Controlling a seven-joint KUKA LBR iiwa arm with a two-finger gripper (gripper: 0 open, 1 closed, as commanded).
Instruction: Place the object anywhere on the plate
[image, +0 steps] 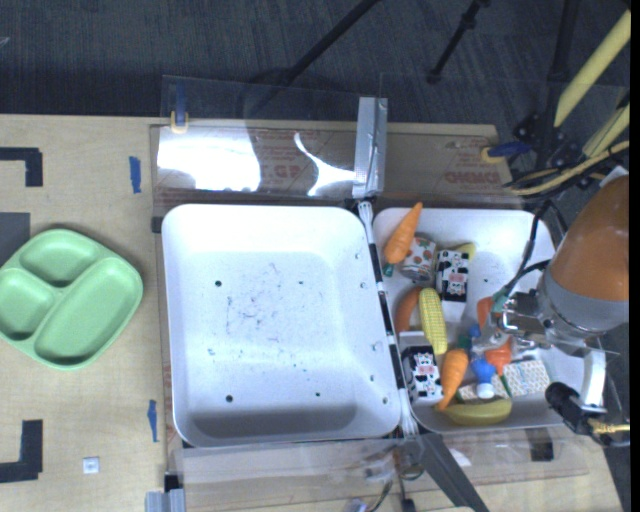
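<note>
Green plate (68, 297) sits far from our pincer (497, 340) (grip state unclear) amid crowded toys; we risk snagging a neighbour.

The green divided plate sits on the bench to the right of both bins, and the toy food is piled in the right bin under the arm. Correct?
Not quite. The camera view shows the green divided plate on the bench to the left of both bins, beside the left bin. The rest holds: the toy food, such as the corn cob, is piled in the right bin under the arm.
</note>
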